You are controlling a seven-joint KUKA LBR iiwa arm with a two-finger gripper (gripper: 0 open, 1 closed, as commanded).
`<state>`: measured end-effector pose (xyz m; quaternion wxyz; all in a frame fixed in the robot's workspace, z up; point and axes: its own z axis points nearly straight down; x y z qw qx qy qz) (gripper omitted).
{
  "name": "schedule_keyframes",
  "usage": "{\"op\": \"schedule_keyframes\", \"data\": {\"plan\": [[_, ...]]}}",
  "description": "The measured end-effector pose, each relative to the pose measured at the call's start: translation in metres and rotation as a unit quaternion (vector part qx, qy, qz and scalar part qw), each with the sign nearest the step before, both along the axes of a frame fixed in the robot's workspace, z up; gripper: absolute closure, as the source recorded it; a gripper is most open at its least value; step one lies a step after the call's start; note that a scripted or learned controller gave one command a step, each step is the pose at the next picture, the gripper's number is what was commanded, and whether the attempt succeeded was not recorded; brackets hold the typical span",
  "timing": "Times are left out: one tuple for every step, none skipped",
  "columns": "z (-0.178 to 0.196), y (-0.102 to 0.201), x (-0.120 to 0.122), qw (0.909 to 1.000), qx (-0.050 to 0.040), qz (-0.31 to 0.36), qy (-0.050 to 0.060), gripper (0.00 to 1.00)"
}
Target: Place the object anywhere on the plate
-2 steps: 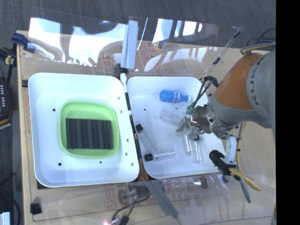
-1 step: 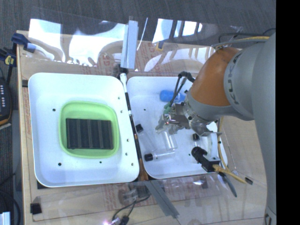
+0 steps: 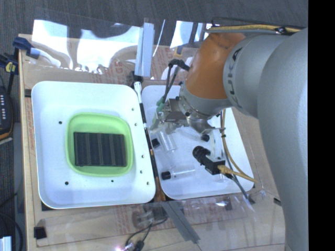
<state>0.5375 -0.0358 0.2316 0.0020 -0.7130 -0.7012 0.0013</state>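
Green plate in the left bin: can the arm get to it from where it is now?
Probably yes. The green plate lies open in the left bin, nothing over it. The arm hangs above the right bin; between them is just the low rims where the bins meet.

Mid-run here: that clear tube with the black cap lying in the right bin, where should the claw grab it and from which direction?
Probably the clear tube's bare middle, coming straight down from above. It lies flat on the right bin's floor, so the claw should close across its narrow width, clear of the black cap at its left end.
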Motion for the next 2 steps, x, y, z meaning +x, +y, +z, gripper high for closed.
{"op": "schedule_keyframes", "data": {"plan": [[-0.0244,0.0632,0.0200,0.9992,-0.0001,0.040,0.000,1.00],[-0.0242,0.0631,0.0201,0.9992,-0.0001,0.040,0.000,0.00]]}}
